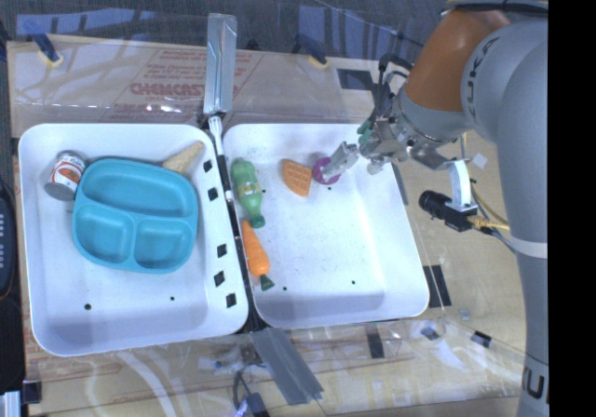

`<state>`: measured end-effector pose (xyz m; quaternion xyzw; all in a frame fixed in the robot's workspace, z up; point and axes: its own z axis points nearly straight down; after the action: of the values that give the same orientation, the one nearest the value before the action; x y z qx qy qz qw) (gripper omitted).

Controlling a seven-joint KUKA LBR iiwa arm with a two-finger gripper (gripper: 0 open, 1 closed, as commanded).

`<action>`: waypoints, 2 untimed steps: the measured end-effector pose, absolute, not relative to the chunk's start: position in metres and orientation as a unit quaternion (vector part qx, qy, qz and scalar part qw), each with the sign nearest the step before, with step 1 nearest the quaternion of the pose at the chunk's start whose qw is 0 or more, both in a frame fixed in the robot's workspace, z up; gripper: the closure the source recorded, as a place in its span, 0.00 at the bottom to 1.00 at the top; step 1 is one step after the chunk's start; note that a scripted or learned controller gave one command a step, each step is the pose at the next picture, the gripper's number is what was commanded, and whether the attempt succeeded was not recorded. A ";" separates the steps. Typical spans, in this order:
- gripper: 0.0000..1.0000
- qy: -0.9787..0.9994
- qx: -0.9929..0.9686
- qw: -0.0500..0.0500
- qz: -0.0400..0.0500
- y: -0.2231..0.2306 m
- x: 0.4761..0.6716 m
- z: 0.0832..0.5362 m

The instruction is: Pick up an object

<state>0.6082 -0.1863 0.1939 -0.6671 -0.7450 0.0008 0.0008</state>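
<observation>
Camera view: gripper [346,156] near right bin's [391,294] far edge, touching purple object [325,170] (finger state unclear); orange piece [297,177] just beside.

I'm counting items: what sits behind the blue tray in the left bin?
A small can pokes out at the blue tray's far left corner, and a tan cone-shaped piece at its far right. The tray covers their lower parts.
</observation>
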 end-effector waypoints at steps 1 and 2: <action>0.00 -0.729 -0.685 -0.003 -0.002 -0.191 0.660 0.100; 0.00 -0.760 -0.650 -0.001 0.000 -0.192 0.658 0.109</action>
<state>0.6576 -0.1916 0.1093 -0.6503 -0.7597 0.0004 -0.0005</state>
